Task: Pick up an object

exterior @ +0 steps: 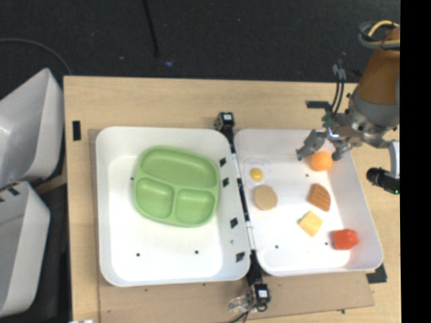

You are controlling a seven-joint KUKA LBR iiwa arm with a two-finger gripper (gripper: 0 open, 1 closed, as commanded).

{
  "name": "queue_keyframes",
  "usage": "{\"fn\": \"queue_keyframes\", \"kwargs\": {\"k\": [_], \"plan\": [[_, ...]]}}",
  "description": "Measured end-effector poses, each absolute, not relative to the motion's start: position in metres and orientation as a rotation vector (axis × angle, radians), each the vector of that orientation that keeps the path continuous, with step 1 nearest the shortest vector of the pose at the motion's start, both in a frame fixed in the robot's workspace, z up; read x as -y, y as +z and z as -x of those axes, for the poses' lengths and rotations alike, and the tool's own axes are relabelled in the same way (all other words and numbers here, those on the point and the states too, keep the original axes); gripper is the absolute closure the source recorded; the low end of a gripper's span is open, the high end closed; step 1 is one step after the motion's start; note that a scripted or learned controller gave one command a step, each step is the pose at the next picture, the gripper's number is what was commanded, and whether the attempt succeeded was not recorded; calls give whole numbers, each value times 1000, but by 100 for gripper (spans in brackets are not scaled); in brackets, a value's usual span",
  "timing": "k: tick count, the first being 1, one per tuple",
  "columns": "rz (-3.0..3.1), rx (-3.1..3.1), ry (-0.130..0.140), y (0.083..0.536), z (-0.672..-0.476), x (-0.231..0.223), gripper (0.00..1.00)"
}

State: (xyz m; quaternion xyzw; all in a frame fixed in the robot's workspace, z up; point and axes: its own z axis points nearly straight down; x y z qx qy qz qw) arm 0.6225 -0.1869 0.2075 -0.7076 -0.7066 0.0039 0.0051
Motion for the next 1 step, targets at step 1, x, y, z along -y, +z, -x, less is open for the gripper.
{"fn": "queue_keyframes", "kwargs": {"k": [1], "plan": [[2220,2224,0,216,-625,186,0]]}}
